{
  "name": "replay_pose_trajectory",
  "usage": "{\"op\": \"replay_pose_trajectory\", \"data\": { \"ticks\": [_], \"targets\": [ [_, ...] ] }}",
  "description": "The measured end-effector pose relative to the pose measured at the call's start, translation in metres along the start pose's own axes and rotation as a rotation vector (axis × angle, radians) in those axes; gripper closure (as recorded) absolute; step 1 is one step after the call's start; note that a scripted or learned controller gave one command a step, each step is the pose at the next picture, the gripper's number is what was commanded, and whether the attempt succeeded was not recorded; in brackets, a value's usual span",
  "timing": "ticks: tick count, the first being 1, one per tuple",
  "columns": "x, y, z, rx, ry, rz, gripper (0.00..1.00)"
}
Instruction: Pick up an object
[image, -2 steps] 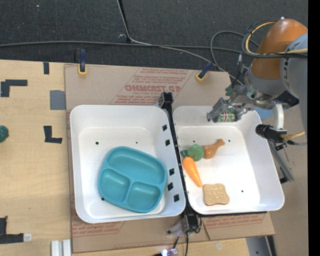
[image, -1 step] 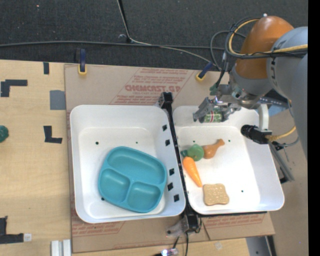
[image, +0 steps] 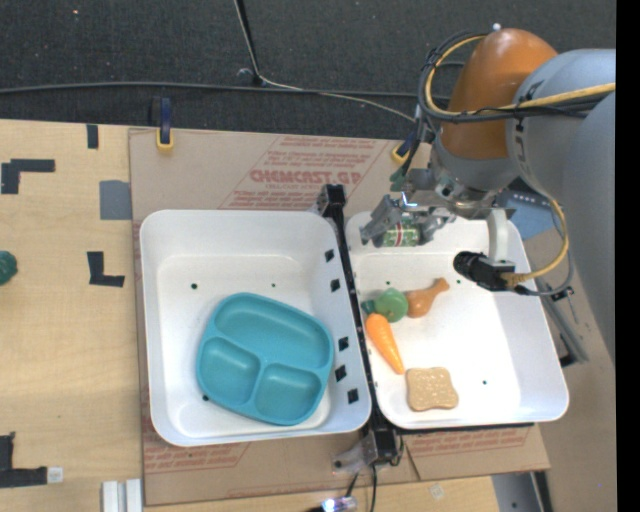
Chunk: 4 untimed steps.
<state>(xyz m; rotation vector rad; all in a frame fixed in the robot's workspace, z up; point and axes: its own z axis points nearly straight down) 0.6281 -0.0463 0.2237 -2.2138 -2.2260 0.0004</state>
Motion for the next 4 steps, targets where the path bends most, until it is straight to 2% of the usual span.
{"op": "replay_pose_trajectory", "data": {
  "ticks": [1,3,4],
  "targets": [
    [0.059,-0.016,-0.006,0.001,0.000,-0.001,1.00],
    [0.149,-0.030,0.003,0.000,0.000,0.000,1.00],
    [0.146,-0.030,0.003,0.000,-0.002,0.003,0.00]
  ]
}}
